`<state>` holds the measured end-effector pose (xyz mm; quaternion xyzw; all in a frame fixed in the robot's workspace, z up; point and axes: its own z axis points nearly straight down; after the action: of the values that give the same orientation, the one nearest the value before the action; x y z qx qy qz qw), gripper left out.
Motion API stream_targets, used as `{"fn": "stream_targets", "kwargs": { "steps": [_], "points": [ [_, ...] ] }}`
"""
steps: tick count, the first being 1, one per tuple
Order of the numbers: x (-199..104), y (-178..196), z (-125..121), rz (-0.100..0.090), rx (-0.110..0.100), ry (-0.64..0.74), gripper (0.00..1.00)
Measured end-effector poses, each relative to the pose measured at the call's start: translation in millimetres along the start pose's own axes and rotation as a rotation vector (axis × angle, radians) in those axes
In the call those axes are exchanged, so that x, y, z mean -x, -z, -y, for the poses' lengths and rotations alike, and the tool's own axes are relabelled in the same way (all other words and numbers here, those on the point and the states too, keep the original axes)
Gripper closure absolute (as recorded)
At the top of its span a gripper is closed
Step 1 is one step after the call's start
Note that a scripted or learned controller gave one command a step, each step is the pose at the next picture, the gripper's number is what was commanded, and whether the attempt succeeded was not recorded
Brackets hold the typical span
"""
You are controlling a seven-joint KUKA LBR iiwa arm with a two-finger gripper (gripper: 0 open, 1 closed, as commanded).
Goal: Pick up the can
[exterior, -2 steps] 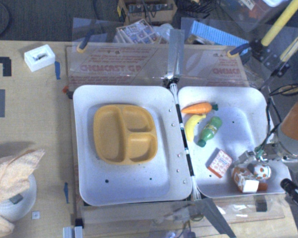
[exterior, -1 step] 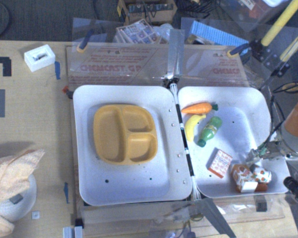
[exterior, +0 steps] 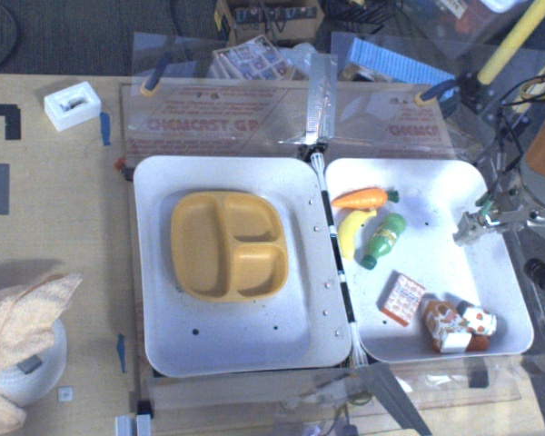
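Observation:
The can [exterior: 439, 320], reddish brown with a pale label, lies in the near right corner of the right bin [exterior: 436, 184]. A small white and red item [exterior: 477, 321] touches its right side. My gripper [exterior: 468, 228] hangs over the right bin's right side near the rim, well beyond the can toward the far side. Nothing shows in its grasp, and it is apart from the can.
The right bin also holds a carrot [exterior: 361, 198], a banana [exterior: 349, 232], a green bottle [exterior: 382, 240] and a red and white box [exterior: 402, 299]. A yellow divided plate [exterior: 228, 244] sits in the left bin [exterior: 154, 271]. Cables and clutter lie past the right rim.

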<state>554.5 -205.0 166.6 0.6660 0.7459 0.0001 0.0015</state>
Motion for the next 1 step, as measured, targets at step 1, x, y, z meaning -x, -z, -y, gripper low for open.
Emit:
{"fn": "stream_targets", "kwargs": {
  "steps": [1],
  "points": [
    [10.1,106.3,68.0,0.001,0.0,-0.272,1.0]
  ]
}}
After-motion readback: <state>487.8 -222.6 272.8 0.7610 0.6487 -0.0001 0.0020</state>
